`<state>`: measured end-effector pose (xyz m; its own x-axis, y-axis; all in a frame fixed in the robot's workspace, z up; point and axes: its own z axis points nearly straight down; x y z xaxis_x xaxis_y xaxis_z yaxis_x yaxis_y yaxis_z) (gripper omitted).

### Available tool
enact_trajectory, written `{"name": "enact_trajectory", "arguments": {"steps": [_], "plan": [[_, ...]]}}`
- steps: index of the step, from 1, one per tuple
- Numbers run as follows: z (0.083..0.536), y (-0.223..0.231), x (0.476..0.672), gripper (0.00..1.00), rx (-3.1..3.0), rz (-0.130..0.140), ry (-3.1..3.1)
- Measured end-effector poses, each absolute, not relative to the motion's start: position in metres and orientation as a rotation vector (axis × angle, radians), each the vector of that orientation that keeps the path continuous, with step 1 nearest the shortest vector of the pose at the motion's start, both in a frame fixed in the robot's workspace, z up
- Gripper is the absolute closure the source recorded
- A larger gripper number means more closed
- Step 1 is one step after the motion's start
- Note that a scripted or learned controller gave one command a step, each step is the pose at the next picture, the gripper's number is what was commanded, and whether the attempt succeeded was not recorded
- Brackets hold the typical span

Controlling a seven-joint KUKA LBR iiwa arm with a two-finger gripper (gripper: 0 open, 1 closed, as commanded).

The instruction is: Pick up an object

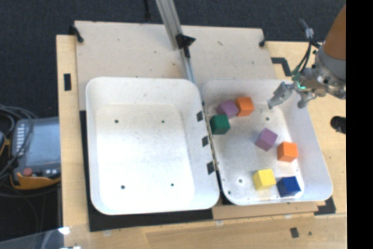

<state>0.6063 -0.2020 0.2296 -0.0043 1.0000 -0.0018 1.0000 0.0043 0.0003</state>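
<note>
The right bin (312, 143) holds several small blocks. A purple block (228, 108) and an orange block (245, 105) sit together near its back left, with a green block (220, 123) at the left wall. Another purple block (266, 139) and an orange one (287, 151) lie mid-right. A yellow block (264, 178) and a blue block (288, 186) rest near the front. My gripper (289, 96) hangs above the bin's back right corner, open, with nothing between its fingers.
The left bin (93, 125) stands beside the right one. A slanted aluminium post (166, 3) rises from behind the bins. A grey control pendant (35, 148) lies off the bench at the left.
</note>
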Motion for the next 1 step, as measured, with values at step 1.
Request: {"name": "enact_trajectory", "arguments": {"steps": [1], "plan": [[0.1714, -0.2109, 0.6017, 0.0, 2.223, -0.006, 2.223]]}}
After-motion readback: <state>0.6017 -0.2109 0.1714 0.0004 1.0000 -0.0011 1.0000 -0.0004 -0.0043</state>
